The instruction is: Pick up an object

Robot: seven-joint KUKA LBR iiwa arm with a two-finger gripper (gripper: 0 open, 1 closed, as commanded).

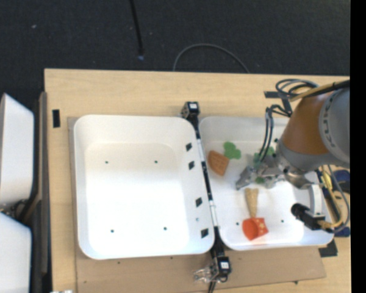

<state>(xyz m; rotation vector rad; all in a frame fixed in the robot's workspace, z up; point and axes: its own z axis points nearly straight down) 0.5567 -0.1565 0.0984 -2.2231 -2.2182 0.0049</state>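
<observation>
Tool (247, 179) is hovering mid-right of frame; we are unable to tell its grip. Nothing is lifted yet: cone (252, 200) is lying below, picking remains.

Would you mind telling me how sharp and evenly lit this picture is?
Camera view: soft overall, small items blurry; the left bin glares bright white, washing out its surface; the floor beyond the bench is dark; the gripper is too blurred to read.
</observation>
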